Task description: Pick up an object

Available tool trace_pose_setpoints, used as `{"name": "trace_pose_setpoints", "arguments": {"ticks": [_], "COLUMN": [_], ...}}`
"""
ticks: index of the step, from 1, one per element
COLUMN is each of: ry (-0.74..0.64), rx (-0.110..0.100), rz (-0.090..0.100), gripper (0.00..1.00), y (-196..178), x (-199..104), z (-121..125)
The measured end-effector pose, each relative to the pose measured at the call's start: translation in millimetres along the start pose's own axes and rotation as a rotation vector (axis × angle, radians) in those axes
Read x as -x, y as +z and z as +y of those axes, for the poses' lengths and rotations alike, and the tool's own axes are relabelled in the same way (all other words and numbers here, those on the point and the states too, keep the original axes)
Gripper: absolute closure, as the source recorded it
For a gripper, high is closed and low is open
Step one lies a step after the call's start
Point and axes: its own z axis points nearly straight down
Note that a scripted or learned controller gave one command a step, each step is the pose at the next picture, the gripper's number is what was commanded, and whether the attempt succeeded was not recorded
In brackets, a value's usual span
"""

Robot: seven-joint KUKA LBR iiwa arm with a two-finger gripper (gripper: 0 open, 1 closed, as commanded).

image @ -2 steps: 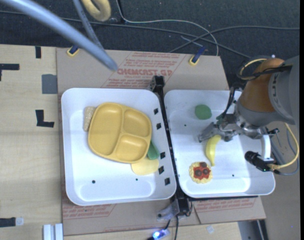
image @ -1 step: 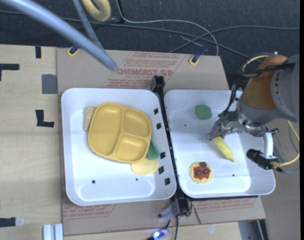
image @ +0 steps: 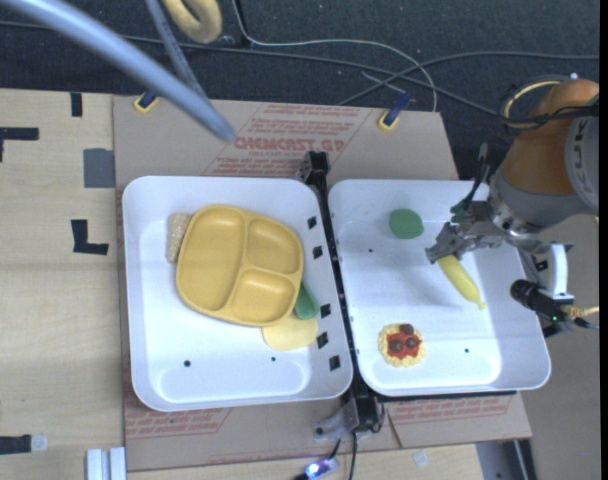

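In the right bin a long yellow piece like a corn cob lies at a slant near the right side. My gripper sits low over the cob's upper left end, touching or nearly touching it. A green round piece lies toward the back of the same bin. Near that bin's front rests a small pizza-like toy with red and dark toppings.
The left bin holds a yellow divided plate, with a tan cracker at its left edge. A green piece and a pale yellow disc peek out at the plate's front right. Black clips line the divider between the bins.
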Motion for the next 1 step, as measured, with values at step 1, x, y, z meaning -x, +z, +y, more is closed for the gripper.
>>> {"name": "trace_pose_setpoints", "arguments": {"ticks": [1], "ry": [0.0], "rx": [-0.001], "rz": [0.0], "gripper": [1.0], "y": [-52.5], "x": [-0.5], "z": [1.1]}}
